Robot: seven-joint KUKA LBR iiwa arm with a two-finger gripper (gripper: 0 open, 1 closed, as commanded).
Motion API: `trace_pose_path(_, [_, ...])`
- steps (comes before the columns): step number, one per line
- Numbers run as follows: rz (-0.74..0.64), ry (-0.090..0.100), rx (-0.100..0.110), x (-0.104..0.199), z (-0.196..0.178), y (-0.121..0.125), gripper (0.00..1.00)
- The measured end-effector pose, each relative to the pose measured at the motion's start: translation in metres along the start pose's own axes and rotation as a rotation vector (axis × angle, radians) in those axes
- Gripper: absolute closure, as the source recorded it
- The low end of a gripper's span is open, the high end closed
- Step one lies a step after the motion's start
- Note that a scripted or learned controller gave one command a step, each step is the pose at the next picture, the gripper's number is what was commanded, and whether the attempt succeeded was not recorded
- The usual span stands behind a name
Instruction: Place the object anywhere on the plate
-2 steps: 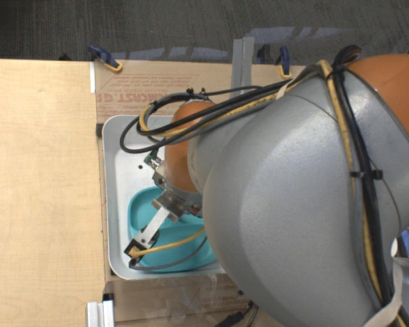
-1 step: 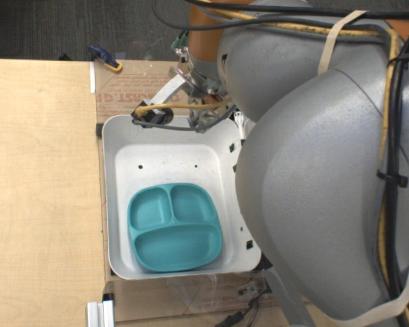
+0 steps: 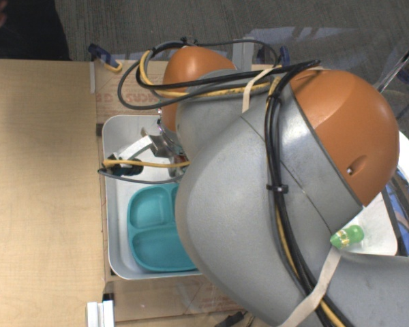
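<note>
Saw KUKA arm (image 3: 259, 182) reaching across from 3 o'clock, bulk of it covering mid-frame. Found gripper (image 3: 161, 144) at about 9 o'clock, low over the upper part of the left bin (image 3: 112, 203), a yellow cable (image 3: 150, 161) looped just beneath it. Could not tell how the grip stood, nor whether anything was in it: wrist and cable hid that part.

Noted teal divided plate (image 3: 153, 234) at 7 o'clock in the same bin, just below the gripper. Spotted small green object (image 3: 347, 237) at 4 o'clock, lying on the right bin (image 3: 380, 218), well apart from gripper and plate.

Judged the pick not yet made. Next move likely needed: swing back toward 4 o'clock, descend squarely on the green piece.
</note>
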State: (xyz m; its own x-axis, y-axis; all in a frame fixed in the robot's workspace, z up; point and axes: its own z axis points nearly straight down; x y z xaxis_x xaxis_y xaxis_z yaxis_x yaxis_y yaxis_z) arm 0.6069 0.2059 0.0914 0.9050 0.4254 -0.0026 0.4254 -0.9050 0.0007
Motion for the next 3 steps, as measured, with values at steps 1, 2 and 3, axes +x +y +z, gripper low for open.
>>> trace_pose_path(1, [0.213, 0.073, -0.024, -0.022, -0.02, -0.026, 1.0])
trace_pose_path(2, [0.238, 0.009, -0.003, -0.074, -0.002, -0.058, 1.0])
trace_pose_path(3, [0.21, 0.011, -0.005, 0.005, -0.003, -0.019, 1.0])
